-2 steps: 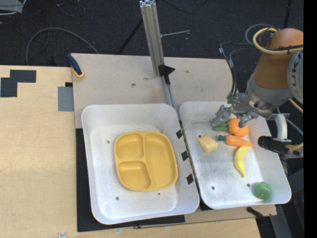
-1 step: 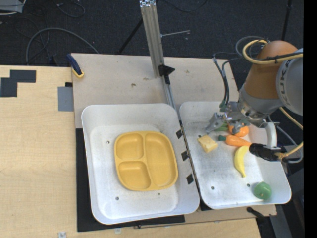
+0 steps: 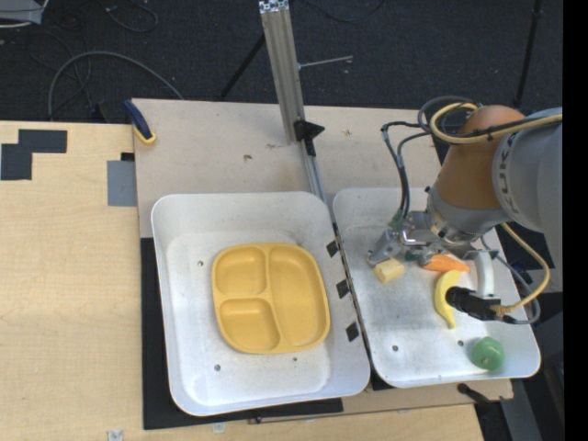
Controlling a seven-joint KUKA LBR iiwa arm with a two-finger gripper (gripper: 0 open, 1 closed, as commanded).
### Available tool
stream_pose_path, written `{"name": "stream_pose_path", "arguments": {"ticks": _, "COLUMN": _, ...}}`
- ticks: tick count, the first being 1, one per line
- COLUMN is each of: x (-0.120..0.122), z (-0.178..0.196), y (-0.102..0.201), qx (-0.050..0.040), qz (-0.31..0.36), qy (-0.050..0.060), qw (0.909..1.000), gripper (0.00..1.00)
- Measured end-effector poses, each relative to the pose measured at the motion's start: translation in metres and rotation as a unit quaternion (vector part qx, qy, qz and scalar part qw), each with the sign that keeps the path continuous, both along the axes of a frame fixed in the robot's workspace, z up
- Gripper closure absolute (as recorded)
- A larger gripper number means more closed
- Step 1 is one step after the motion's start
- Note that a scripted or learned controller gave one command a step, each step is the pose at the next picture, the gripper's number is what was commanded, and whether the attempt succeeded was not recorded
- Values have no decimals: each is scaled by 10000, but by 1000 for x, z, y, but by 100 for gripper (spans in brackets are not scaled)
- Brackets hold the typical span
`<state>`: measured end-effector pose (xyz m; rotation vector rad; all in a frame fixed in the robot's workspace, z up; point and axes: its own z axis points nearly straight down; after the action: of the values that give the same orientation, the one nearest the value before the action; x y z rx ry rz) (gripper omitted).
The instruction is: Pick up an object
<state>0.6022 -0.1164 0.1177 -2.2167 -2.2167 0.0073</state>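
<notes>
The right bin point(image 3: 404, 338) holds a pale yellow block point(image 3: 389, 270), an orange carrot-like piece point(image 3: 447, 264), a yellow banana point(image 3: 446, 298) and a green round item point(image 3: 486, 353). My gripper point(image 3: 397, 244) hangs low over the upper middle of this bin, just above and beside the pale yellow block. The orange piece lies right under the wrist, partly hidden by it. Nothing can be seen held in the gripper.
The left bin point(image 3: 184, 246) carries a yellow divided plate point(image 3: 271, 297). A metal post point(image 3: 285, 72) rises behind the bins. Black clips point(image 3: 342, 288) sit along the seam between the bins. Cables loop around the arm's wrist point(image 3: 459, 122).
</notes>
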Motion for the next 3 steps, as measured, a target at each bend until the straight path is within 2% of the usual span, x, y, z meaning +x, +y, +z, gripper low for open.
{"name": "stream_pose_path", "arguments": {"ticks": 1, "x": 1, "z": 13, "y": -1, "qx": -4, "qz": -12, "qy": -13, "qw": 10000, "gripper": 100}}
{"name": "stream_pose_path", "arguments": {"ticks": 2, "x": 9, "z": 70, "y": 2, "qx": -8, "qz": 6, "qy": -49, "qw": 10000, "gripper": 100}}
{"name": "stream_pose_path", "arguments": {"ticks": 3, "x": 11, "z": 113, "y": 1, "qx": -10, "qz": 5, "qy": -47, "qw": 10000, "gripper": 100}}
